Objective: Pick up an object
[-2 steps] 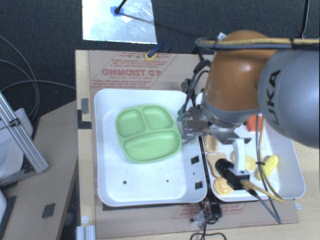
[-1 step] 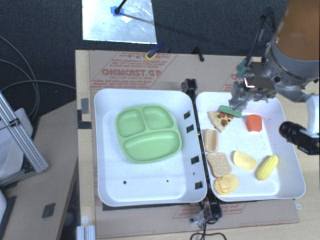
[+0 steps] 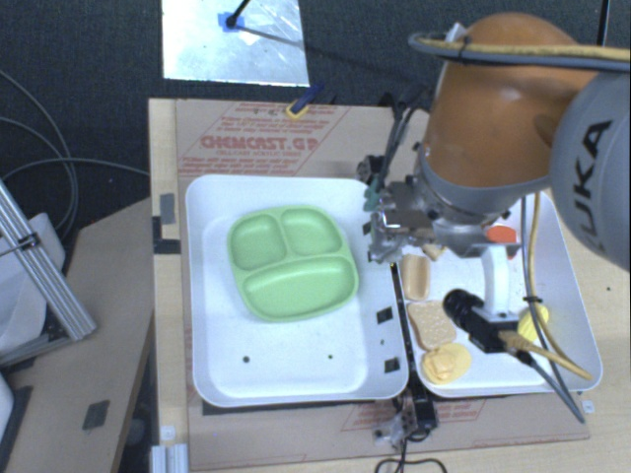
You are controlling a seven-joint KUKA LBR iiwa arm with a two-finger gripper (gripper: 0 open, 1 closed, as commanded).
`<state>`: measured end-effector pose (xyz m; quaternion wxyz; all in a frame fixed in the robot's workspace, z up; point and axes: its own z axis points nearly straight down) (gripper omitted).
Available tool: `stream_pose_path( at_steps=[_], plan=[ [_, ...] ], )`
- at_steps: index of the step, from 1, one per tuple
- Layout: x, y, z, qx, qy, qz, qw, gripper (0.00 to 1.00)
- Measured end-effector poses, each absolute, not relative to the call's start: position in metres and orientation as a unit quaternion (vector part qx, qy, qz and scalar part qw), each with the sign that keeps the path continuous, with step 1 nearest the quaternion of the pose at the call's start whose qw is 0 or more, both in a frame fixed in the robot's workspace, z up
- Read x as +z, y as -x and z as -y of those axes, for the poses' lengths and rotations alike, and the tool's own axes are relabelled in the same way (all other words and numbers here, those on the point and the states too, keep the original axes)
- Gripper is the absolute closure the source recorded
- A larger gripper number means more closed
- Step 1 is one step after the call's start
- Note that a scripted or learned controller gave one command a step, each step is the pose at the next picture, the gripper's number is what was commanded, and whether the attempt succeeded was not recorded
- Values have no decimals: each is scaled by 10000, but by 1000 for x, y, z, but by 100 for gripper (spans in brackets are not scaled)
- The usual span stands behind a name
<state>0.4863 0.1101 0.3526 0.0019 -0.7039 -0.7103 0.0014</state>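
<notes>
Gripper low over the seam between the two bins, with nothing seen in its grasp.

The arm [image 3: 513, 116] reaches in from the right and covers much of the right bin [image 3: 584, 304], and the gripper [image 3: 387, 239] hangs at that bin's left edge, just beside the wall it shares with the left bin [image 3: 212, 363] (whether it is open or closed cannot be told from this angle, and no object shows in it). Three food-like objects lie in a row along the right bin's left side: a tan piece [image 3: 415, 276] just below the gripper, a toast [image 3: 430, 321] touching it on the near side, and a yellow piece [image 3: 447, 364] nearest the front wall. A green plate [image 3: 292, 264] with three compartments lies flat in the left bin, slightly turned, apart from the gripper.
</notes>
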Motion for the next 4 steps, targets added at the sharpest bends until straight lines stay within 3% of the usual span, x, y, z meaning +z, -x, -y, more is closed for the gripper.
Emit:
stream_pose_path(
  at_steps=[1,2,3,4],
  plan=[
    [368,-488,-107,-20,7036,7106,-10,100],
    [334,-487,-77,-3,7075,7067,-3,100],
    [408,-487,-50,-34,7075,7067,-29,100],
    [341,-486,-114,7,7041,7101,14,100]
  ],
)
